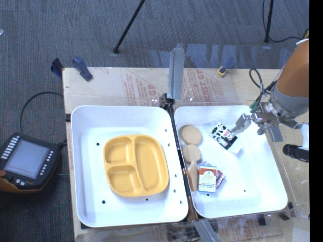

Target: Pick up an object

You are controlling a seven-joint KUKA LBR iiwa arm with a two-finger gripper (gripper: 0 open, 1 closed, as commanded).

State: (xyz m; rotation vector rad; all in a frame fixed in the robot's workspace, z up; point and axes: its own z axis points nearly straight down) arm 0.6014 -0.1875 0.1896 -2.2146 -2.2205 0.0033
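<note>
In the right bin (pixel 252 195), a small black-and-white patterned carton (pixel 223 134) lies tilted near the middle. My gripper (pixel 241 124) reaches in from the right and hangs just right of that carton, close to its upper corner; whether they touch is unclear. Two round tan discs (pixel 191 134) (pixel 191 152) lie at the bin's left side, with a wooden piece (pixel 193 175) below them. A small orange-and-white box (pixel 207 178) lies beside it, with a red item (pixel 219 177) at its right edge.
The left bin (pixel 86 135) holds a yellow three-section plate (pixel 136 164). A grey upright post (pixel 175 74) stands behind the seam between the bins. Blue and yellow clamps sit on the bench's far edge. A teach pendant (pixel 25 160) lies on the floor at left.
</note>
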